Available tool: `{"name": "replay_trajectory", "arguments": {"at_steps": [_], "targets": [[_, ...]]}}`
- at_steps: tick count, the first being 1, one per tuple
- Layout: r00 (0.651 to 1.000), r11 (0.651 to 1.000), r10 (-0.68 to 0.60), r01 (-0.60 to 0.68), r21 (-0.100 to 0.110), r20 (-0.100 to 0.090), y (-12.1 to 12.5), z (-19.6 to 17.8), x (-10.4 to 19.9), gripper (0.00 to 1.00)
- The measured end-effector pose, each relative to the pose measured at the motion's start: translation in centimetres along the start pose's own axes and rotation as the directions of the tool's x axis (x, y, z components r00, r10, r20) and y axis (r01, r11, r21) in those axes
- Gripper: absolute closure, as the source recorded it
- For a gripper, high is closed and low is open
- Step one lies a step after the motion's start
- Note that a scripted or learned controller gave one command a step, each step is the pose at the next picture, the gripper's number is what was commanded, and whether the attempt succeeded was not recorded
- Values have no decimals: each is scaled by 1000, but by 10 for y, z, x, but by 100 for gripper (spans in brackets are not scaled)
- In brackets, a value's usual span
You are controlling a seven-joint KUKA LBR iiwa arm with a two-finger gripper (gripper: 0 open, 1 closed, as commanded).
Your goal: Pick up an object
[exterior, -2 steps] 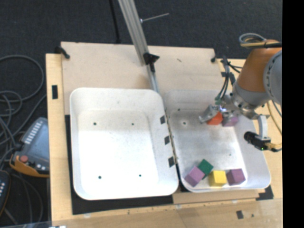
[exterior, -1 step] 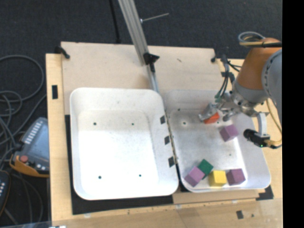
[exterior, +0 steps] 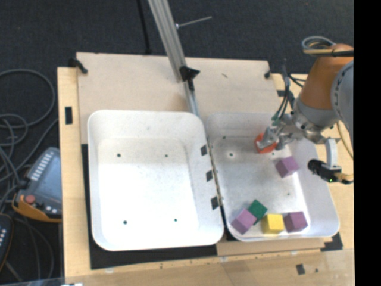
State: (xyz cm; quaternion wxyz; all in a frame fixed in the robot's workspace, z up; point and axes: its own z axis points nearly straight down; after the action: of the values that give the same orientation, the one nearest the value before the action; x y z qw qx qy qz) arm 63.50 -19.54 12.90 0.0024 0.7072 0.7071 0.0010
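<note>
Camera view: pincer [exterior: 269, 140] over the right bin [exterior: 238, 130], its state impossible to tell
Purple cube [exterior: 287, 166] just beside it looks light and rigid; grip opposite flat faces

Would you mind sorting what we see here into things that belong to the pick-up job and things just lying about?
Job:
- gripper, over the right bin
- purple block nearest it
- green block
- yellow block
- two more purple blocks by the near wall

Lying about:
- left bin
- pendant off the bench's left
- cables
- metal rail
</note>
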Motion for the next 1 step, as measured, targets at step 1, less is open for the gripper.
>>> {"name": "replay_trajectory", "arguments": {"at_steps": [1], "targets": [[1000,1000,-8,8,0,-5,-17,-47,76,100]]}}
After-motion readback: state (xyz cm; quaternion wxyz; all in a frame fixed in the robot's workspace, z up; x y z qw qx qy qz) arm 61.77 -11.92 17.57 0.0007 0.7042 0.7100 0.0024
